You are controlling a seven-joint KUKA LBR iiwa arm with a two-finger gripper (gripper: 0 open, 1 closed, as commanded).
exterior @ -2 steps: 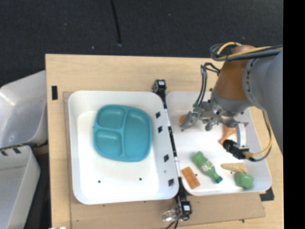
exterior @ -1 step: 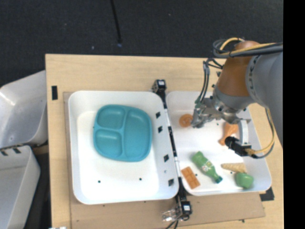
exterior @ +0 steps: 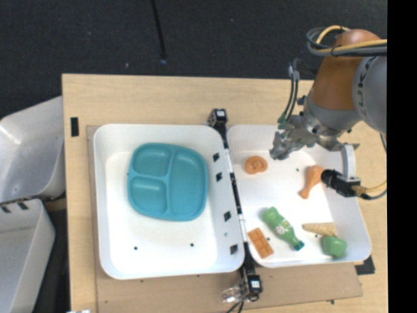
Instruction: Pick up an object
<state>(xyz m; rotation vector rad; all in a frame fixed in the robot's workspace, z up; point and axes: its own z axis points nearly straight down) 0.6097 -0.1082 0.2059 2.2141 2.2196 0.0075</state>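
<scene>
The arm is reaching in from the right over the right bin, its orange band sitting above the wrist. The gripper is hanging low over the bin's far part, just right of a round orange pastry and apart from it; whether it is apart or together cannot be told.

Nearest in the right bin, an orange waffle is lying by the front left corner, with a green bottle just beside it bearing a pale label too small to read. A cone and a green pear are lying at the front right. Farther back, a drumstick is lying tilted, well right of the pastry.

The left bin is holding a teal divided plate.
</scene>
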